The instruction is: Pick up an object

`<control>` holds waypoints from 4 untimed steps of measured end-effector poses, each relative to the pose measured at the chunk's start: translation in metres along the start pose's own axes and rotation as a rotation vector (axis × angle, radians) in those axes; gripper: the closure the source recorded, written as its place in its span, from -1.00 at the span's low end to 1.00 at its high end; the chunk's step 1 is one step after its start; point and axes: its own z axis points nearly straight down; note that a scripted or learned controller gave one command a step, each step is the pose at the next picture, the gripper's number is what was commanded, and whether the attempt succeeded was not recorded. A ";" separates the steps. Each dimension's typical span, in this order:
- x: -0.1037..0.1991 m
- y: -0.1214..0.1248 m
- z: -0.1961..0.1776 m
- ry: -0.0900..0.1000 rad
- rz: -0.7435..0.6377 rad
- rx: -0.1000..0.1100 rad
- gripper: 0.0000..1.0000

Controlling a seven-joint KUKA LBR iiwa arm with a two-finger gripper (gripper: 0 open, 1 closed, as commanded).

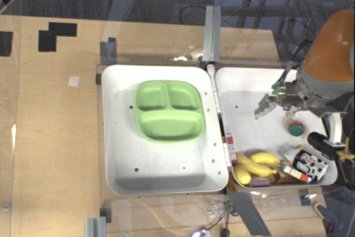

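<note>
The teal ball (pixel 297 129), which we judge the nearest pickable object, rests on the floor of the right bin (pixel 244 91), just down and to the right of our gripper (pixel 265 108), which hangs released and grasping nothing over bare bin floor, well above the bananas (pixel 256 166).

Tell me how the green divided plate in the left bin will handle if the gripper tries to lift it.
The green plate looks like stiff moulded plastic, so it probably won't flex. It lies flat and wide in the left bin, so the gripper would likely need its rim. Its smooth surface may slip.
</note>
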 end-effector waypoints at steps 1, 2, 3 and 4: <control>-0.030 -0.046 0.127 -0.002 -0.065 -0.008 -1.00; -0.001 0.023 0.130 -0.005 -0.281 -0.019 -1.00; -0.025 0.008 0.130 0.001 -0.162 -0.019 -1.00; 0.003 0.060 0.131 -0.002 -0.111 -0.018 -1.00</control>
